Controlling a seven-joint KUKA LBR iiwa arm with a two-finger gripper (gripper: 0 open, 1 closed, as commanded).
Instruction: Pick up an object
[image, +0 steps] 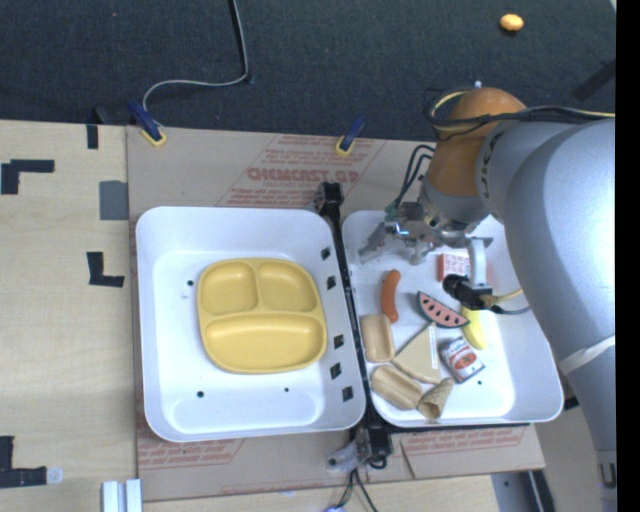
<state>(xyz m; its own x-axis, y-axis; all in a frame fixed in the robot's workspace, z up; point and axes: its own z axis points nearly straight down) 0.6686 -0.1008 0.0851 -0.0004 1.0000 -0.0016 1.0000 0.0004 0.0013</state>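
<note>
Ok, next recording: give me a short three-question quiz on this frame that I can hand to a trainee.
1. True or false: the yellow divided plate lies in the left bin.
2. Which item lies nearest the pincer? A) hot dog B) small can C) ice cream cone
3. Fill in: the watermelon slice lies in the ____ bin.

Key: 1 true; 2 A; 3 right.

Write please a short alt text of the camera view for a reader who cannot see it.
A grey robot arm reaches into the right white bin, which holds toy food: a sausage, watermelon slice, and can. The left bin holds a yellow divided plate.
</note>
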